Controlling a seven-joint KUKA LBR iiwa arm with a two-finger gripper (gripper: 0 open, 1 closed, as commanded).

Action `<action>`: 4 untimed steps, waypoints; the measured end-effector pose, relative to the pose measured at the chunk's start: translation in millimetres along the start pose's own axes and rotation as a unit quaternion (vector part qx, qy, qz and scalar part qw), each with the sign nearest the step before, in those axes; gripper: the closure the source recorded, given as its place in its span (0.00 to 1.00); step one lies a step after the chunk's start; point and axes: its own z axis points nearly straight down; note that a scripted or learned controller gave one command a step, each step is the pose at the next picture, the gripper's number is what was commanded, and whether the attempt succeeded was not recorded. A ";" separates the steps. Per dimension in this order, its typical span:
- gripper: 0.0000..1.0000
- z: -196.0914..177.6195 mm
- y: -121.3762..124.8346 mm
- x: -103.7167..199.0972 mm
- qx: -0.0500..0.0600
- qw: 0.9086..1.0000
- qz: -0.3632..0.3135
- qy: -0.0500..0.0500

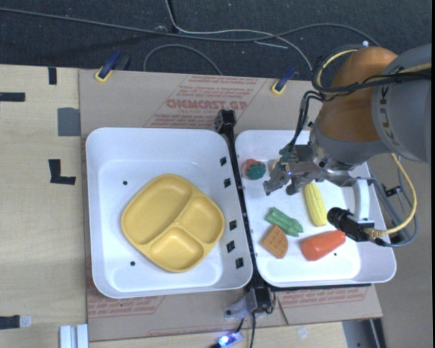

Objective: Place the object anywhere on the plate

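A yellow plate (172, 222) with three compartments lies in the left white bin (101, 194). The right bin (370, 267) holds the toy foods: a small teal and red piece (255, 169), a green pod (284, 220), a brown waffle-like piece (275, 242), a yellow corn cob (315, 203) and an orange-red carrot (322, 245). My gripper (283, 185) hangs over the upper middle of the right bin, between the teal piece and the corn cob. Its fingers stand open with nothing between them.
A black divider (235, 194) runs between the two bins. The arm and its cables (399, 216) cover the right bin's upper right part. Cardboard (203, 100) lies under both bins.
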 end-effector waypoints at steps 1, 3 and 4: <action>1.00 -10.9 -11.7 53.2 0.000 1.000 0.000 0.000; 1.00 -7.5 -10.6 158.4 0.000 1.000 0.001 -0.001; 0.00 -7.9 -10.9 156.1 0.000 1.000 0.003 -0.001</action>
